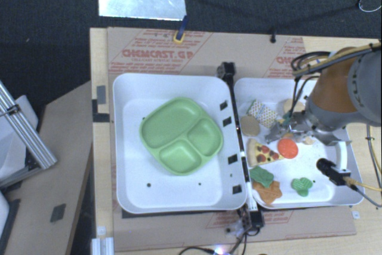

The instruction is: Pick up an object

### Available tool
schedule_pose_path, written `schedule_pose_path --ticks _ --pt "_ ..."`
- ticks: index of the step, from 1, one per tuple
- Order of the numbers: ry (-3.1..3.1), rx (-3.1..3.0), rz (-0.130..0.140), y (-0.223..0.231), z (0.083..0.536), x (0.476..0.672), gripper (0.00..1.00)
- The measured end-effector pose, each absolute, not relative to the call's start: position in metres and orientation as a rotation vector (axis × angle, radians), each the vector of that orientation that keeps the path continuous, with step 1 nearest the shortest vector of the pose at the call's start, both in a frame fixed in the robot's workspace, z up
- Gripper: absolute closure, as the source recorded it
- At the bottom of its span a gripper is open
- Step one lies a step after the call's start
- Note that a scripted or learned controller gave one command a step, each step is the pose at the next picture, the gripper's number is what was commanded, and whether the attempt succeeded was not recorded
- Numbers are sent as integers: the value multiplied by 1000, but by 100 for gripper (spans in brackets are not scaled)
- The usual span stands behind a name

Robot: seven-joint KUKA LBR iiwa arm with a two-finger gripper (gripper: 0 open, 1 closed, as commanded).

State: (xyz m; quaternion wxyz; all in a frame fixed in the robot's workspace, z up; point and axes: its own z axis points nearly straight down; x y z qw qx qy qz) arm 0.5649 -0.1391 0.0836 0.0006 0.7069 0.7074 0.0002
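In the right bin lie several toy foods. A red tomato sits beside a pizza slice, with a tan round piece and a patterned packet farther back. Toward the front lie a dark green piece, an orange piece and a small green piece. My gripper reaches in from the right and hangs low just behind the tomato, close to the packet. Nothing shows as held in it.
The left bin holds a light green divided plate. A black divider with clips runs between the two bins. The grey arm with its orange band covers the right bin's back right corner.
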Motion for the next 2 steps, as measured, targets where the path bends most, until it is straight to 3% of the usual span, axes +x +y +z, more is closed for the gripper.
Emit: schedule_pose_path --ticks 1,2 --pt "2219 2218 4 -139 96 566 100" --pt "2223 2214 5 -137 139 566 100"
